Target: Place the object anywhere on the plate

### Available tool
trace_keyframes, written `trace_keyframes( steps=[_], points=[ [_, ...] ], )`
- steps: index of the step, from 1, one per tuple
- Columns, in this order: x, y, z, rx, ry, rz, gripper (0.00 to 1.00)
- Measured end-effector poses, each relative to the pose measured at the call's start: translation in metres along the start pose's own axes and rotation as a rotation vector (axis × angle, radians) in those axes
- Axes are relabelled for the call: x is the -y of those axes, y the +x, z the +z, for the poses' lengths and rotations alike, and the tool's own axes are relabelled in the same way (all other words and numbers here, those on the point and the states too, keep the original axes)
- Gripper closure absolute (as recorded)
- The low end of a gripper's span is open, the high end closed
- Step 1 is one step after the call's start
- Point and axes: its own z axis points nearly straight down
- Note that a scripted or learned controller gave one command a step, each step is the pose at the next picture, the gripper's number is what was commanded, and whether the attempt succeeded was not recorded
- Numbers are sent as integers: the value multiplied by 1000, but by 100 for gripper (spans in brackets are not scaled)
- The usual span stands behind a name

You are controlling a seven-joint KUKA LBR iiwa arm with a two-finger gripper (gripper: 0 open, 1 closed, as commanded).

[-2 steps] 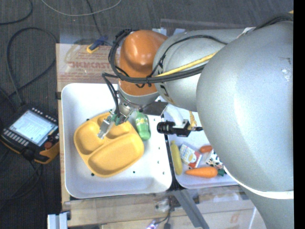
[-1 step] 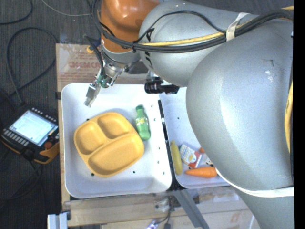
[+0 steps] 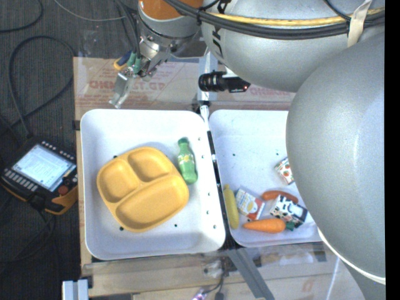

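On the dark floor at far left lies a teach pendant (image 3: pixel 40 170) with a lit screen. The left bin (image 3: pixel 94 230) holds a yellow divided plate (image 3: pixel 142 187), and just beside its right edge a small green bottle (image 3: pixel 186 160) lies on its side, near the bin's right wall. This bottle is probably the object to move; it looks light, stiff and smooth, likely to roll, so pinching across its body's middle seems safest. Above the bin's far edge hangs the pincer (image 3: pixel 120 95); whether it is spread or pressed together I cannot tell. The right bin (image 3: pixel 250 136) carries a carrot (image 3: pixel 265 226) and small cartons (image 3: pixel 247 202).
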Motion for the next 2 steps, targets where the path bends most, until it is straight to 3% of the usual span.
trace_keyframes(
  steps=[1, 2],
  points=[
    [23, 1, -86, 1, 2, 466, 0],
    [1, -30, -85, 0, 3, 627, 0]
  ],
)
